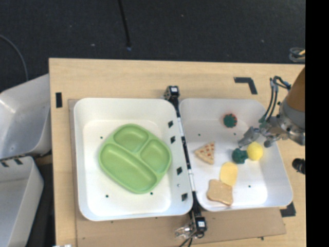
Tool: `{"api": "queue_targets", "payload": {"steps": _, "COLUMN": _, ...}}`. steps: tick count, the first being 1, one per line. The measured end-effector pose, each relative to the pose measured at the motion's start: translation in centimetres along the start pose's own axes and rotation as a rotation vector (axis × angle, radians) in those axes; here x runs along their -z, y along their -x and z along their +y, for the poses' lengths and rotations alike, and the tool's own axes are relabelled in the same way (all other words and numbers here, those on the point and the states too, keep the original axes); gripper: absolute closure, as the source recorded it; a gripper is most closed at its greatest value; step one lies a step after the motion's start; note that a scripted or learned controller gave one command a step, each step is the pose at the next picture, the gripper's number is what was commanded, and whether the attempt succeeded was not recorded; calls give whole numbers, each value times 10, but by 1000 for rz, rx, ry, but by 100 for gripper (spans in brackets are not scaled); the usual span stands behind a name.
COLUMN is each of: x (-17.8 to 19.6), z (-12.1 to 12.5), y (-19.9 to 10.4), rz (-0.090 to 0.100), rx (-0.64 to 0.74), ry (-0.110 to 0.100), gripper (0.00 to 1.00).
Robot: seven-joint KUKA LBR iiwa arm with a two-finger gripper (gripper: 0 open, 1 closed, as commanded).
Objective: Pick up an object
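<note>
The right bin [272,185] holds several toy foods. My gripper [258,139] reaches in from the right and hangs over the bin's right part. Right below it lie a yellow lemon-like ball [255,151] and a dark green piece [239,156], touching each other. A pizza slice [205,153] lies to their left. A yellow wedge [229,173] and a slice of toast [220,192] sit nearer the front. A small red and green piece [230,120] lies toward the back. I cannot tell whether the gripper touches the yellow ball.
The left bin [87,189] holds a green divided plate [134,157]. A ridge with black clips [180,148] separates the two bins. White containers [23,117] stand off the bench at the left. Cables run along the arm at the right.
</note>
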State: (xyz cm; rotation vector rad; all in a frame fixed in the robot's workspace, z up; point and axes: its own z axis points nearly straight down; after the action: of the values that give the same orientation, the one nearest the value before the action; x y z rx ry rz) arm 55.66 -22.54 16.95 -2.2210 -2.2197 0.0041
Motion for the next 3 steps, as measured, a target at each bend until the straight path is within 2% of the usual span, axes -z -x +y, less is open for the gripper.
{"api": "queue_targets", "payload": {"steps": 1, "x": -40, "z": -2, "y": -3, "rz": -11, "rx": -3, "ry": 18, "gripper": 0}}
{"api": "queue_targets", "payload": {"steps": 2, "x": -27, "z": 0, "y": -2, "rz": -10, "rx": -5, "ry": 22, "gripper": 100}}
{"api": "queue_targets", "payload": {"steps": 3, "x": 18, "z": -2, "y": -5, "rz": -1, "rx": 3, "ry": 8, "gripper": 100}}
